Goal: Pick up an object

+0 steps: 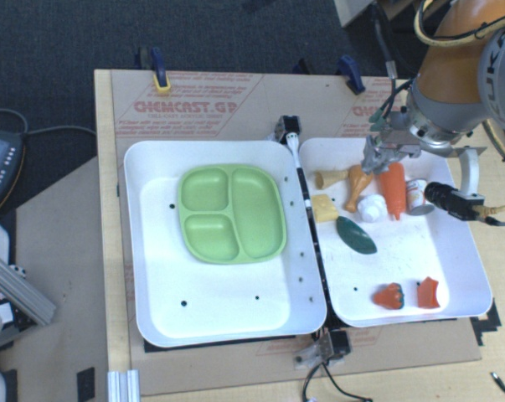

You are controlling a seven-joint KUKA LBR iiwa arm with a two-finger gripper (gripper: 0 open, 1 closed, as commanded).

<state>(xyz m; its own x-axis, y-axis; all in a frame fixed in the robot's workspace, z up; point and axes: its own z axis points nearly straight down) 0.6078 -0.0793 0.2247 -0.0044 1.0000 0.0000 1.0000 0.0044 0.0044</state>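
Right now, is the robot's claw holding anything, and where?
I can't tell. The gripper sits right over the top of the orange carrot in the right bin, but no clear grip shows.

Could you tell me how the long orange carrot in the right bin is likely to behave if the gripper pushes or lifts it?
The carrot looks like smooth moulded plastic, so probably stiff, light and somewhat slippery. Its long, rounded, tapering shape suggests it may roll or pivot when pushed. It lies close against the white ball, which would likely get nudged too.
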